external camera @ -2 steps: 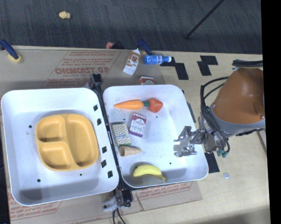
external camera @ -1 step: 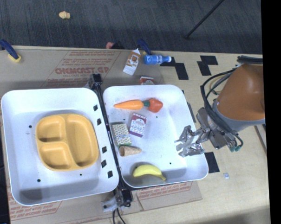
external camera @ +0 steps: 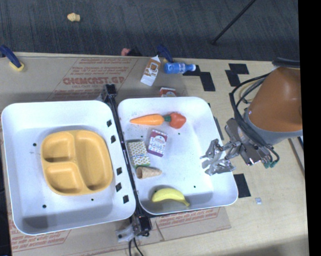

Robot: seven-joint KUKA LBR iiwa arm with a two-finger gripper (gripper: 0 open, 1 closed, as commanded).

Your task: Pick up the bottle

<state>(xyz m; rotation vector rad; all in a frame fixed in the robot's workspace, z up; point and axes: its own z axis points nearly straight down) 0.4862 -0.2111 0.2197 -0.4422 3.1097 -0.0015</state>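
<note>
A small blue bottle (external camera: 175,68) lies on its side on the bench, behind the right bin (external camera: 202,109) and outside it. My gripper (external camera: 212,158) hovers over the right bin's right side, well in front of the bottle and to its right. The metal fingers (external camera: 210,148) are spread, with nothing between them. The grey arm with its orange band (external camera: 279,101) comes in from the right.
The right bin holds a carrot (external camera: 148,120), a red fruit (external camera: 177,120), a small red carton (external camera: 157,143), a cracker pack (external camera: 136,151), a cone (external camera: 147,172) and a banana (external camera: 169,196). A yellow divided plate (external camera: 76,160) sits in the left bin. A small carton (external camera: 150,71) lies beside the bottle.
</note>
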